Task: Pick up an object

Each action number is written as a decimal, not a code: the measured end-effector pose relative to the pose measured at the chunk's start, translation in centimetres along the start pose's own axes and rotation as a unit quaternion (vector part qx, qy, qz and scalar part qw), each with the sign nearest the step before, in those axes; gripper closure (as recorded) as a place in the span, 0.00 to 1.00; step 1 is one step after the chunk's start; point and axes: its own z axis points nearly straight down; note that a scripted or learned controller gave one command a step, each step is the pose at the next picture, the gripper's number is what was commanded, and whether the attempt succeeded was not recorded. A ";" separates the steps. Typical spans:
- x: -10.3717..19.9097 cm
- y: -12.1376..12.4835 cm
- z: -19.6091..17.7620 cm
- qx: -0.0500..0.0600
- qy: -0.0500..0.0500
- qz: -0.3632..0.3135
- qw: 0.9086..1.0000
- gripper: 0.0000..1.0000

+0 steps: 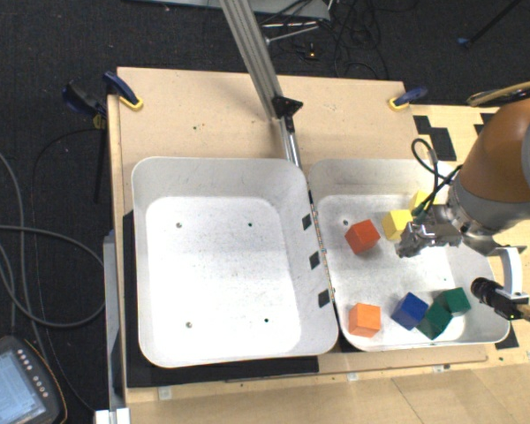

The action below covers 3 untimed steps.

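Right white bin: yellow block just left of gripper, grip state unclear.

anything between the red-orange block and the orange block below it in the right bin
Nothing: in the camera view, bare white bin floor separates the red-orange block from the orange block.

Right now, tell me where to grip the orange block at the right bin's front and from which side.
Grip the orange block across two opposite flat side faces, coming straight down from above. It sits flat and apart from the blue block, with bare bin floor around it, so fingers should likely fit either side.
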 end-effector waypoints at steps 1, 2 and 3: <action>-1.0 0.7 -5.6 0.000 0.000 0.000 1.000 1.00; -1.0 0.9 -9.3 0.000 0.000 -0.001 1.000 1.00; 4.9 1.6 -8.2 0.003 0.002 -0.004 1.000 1.00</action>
